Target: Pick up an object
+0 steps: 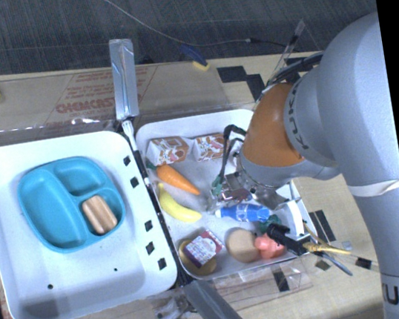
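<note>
The right bin point(180, 129) holds several things. An orange carrot point(176, 179) and a yellow banana point(178, 207) lie along its left side. Two snack packs point(168, 151) point(210, 146) rest by the far wall. At the near side sit a round tub with a dark red label point(201, 251), a beige ball point(241, 244) and a small pink-red thing point(266, 246). A blue and white bottle point(242, 212) lies in the middle. My gripper point(224, 186) hangs low over the bin's centre, just above the bottle and right of the carrot.
The left bin point(26, 295) bears a blue divided plate point(50, 209) with a brown bread roll point(99, 214) in its near right section. The grey arm with its orange band point(271, 136) covers the right bin's right side.
</note>
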### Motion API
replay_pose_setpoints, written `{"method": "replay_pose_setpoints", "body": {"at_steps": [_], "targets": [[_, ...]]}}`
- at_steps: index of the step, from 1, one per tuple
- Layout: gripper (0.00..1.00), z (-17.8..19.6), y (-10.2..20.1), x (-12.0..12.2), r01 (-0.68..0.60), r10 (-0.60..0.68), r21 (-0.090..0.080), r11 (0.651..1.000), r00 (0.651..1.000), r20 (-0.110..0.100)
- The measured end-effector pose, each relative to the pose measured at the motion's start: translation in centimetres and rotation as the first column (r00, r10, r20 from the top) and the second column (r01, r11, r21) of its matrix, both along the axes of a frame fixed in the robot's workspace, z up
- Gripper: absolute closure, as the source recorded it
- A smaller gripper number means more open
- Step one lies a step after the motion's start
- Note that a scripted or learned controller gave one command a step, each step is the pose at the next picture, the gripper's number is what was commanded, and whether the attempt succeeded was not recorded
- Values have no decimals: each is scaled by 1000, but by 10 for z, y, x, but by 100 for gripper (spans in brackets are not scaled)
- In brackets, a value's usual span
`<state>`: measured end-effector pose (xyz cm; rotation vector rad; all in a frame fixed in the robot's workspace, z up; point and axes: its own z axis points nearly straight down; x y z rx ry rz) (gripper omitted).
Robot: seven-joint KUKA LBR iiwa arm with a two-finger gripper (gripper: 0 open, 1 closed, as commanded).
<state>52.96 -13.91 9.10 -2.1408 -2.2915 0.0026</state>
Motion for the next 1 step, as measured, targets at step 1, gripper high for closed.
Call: {"method": "replay_pose_setpoints", "body": {"at_steps": [1], "targets": [[100, 0, 36, -54, -151, 151, 0, 989, 989, 2]]}}
